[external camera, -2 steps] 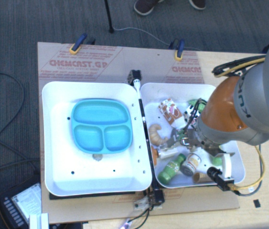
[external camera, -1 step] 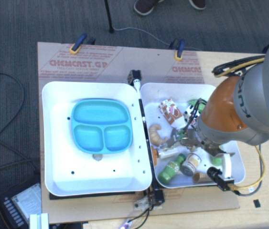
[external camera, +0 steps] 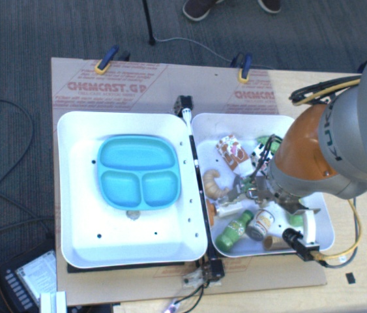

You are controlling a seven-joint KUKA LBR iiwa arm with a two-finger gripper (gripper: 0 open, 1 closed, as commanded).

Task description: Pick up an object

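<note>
The right bin [external camera: 204, 175] holds a jumble of small items. A red-and-white snack packet [external camera: 233, 151] lies near its back, a tan croissant [external camera: 214, 182] by its left wall, a green bottle [external camera: 231, 233] and a small can [external camera: 260, 224] near its front. My gripper [external camera: 244, 189] is down low in the middle of this bin, just right of the croissant and above the bottle and can. The arm's orange band [external camera: 300, 155] covers the bin's right part. Nothing shows lifted off the bin floor.
The left bin [external camera: 79, 233] holds a blue three-compartment tray [external camera: 137, 172] with a small grey bit at its front edge. A black-and-white item [external camera: 263, 147] lies behind the gripper. Clamps [external camera: 107, 59] hold the cardboard base at the back. A person's shoes [external camera: 204, 2] stand beyond the bench.
</note>
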